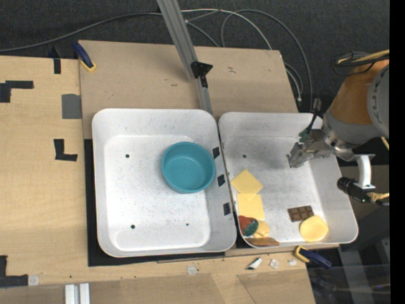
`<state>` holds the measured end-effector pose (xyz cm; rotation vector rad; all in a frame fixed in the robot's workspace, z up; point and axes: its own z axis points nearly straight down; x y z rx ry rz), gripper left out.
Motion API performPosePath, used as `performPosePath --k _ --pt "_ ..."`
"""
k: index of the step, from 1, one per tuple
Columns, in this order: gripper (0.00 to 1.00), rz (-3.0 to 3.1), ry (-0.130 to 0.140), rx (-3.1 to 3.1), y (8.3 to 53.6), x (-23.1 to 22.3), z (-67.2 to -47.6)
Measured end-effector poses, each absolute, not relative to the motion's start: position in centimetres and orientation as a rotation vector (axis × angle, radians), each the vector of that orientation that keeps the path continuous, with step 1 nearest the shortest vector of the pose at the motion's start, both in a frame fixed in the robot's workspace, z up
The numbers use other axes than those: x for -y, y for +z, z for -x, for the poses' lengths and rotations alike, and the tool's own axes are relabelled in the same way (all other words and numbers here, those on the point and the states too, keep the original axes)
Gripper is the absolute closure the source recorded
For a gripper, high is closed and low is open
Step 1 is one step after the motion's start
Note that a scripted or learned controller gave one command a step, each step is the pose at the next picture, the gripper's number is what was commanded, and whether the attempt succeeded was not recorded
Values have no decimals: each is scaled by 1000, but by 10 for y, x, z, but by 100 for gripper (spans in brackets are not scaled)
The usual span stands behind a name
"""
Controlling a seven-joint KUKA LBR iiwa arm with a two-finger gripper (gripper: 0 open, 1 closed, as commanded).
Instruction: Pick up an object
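A blue bowl (187,167) sits in the left bin (114,132), toward its right side. The right bin (266,128) holds two yellow flat pieces (247,183) near its left wall, a red and green object (249,226) at its front left, a small brown block (300,213) and a yellow round piece (313,228) at the front right. My gripper (299,156) hangs over the right bin's upper right area, above bare floor, apart from all the objects. Nothing shows between its fingers.
A slanted grey pole (183,46) rises behind the bins. Cables (266,24) loop across the dark floor at the back. Blue and yellow clamps (84,57) grip the wooden board's corners. The arm's orange band (354,100) stands at the right bin's right edge.
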<state>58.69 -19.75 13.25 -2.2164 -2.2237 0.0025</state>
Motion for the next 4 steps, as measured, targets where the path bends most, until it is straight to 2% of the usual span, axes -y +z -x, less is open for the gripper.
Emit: performPosePath --k 1,2,3,4 --pt "100 2223 -3 2225 189 196 -579" --pt "100 2223 -4 2227 243 196 -580" --pt "100 2213 -3 2229 251 142 -593" --pt "100 2212 0 2227 235 88 -602"
